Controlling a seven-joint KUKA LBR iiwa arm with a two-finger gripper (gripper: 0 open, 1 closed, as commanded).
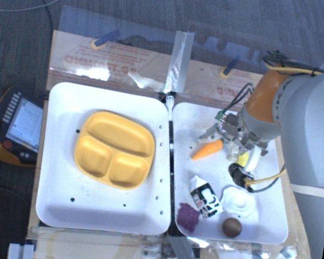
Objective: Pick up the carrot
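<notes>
The claw hangs low in the right bin, its fingers spread open and holding nothing — the carrot lies just below and left of it, seemingly touching one fingertip. Further below sit a card, a purple lump and a brown ball.

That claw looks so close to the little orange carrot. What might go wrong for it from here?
The two-finger gripper sits at the thick end of the tapered orange carrot, which lies slanted in the right white bin. A grasp that far from the middle might let it tip or slip out. The yellow item lies right beside the gripper and could get nudged or caught too.
</notes>
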